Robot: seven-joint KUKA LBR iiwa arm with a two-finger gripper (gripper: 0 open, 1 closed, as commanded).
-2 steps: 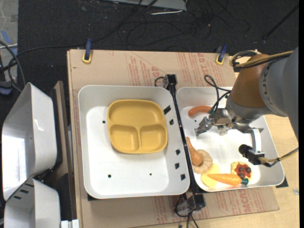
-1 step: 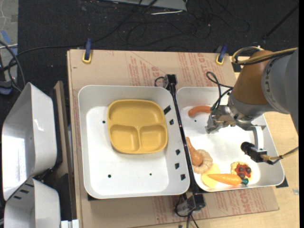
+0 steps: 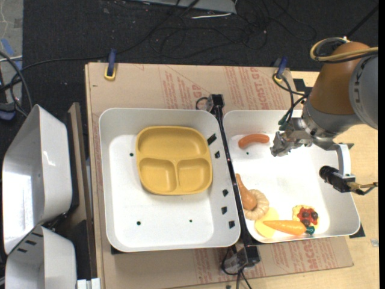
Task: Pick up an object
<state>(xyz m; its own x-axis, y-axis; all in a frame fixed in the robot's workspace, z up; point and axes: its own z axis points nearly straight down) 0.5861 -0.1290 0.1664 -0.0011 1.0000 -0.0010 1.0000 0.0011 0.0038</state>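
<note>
Bins sit side by side on the desk (image 3: 150,77). The left bin (image 3: 114,179) holds a yellow plate with three parts (image 3: 174,159). The right bin (image 3: 343,209) holds a toy sausage (image 3: 254,139), a toy shrimp (image 3: 251,198), a toy carrot (image 3: 284,226) and a small pizza toy (image 3: 306,214). The arm (image 3: 340,89) bends down from the right. Its gripper (image 3: 283,144) hangs just beside the sausage, and I cannot tell how wide it is.
</note>
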